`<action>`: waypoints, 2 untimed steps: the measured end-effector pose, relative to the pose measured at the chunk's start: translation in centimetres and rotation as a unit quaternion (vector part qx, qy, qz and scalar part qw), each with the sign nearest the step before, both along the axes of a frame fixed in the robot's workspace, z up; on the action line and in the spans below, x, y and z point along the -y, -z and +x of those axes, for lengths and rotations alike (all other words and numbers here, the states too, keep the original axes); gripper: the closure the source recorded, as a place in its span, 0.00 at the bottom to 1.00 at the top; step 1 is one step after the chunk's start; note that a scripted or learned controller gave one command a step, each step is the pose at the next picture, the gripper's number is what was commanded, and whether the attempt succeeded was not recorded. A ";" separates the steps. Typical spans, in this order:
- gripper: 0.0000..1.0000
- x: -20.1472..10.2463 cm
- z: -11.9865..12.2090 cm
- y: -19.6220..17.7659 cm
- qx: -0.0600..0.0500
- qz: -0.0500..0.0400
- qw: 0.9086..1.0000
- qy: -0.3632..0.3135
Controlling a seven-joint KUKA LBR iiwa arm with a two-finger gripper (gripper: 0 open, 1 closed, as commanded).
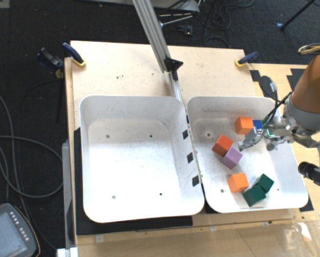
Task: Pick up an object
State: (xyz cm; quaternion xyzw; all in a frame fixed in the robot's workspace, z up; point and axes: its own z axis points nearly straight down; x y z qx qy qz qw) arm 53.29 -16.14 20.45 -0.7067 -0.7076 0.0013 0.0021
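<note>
We find the objects on offer all lying in the right bin [296, 194]: an orange block [244, 125] near the far side, a red-orange block [222, 144] nearer the middle with a lilac block [233, 157] touching its near corner, a second orange block [237, 182] toward the near wall, and two dark green blocks [259, 189] pressed together just beside it at the near right. A small blue block [257, 123] peeps out just to the right of the far orange block, partly hidden by the arm's metalwork. The gripper [251, 141] hangs low over the middle of this bin, between the far orange block and the lilac one, and nothing is visible between its fingers; we cannot tell whether they stand apart or together (from this height the tips are a grey blur against the white floor). Behind it the grey wrist and the orange band [312, 87] of the arm reach in from the right. The left bin [90, 122] sits alongside, the two bins' rims touching along the middle. Both bins rest on a pale wooden bench [128, 68], with a slanted metal rail [152, 28] running down from the far side to where they meet, and blue-and-yellow clamps [74, 55] at the bench's far corners.
</note>
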 end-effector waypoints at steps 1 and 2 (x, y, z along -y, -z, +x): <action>0.00 0.0 0.1 -0.2 0.002 -0.001 1.000 0.001; 0.00 0.0 0.6 6.0 0.000 0.000 1.000 0.001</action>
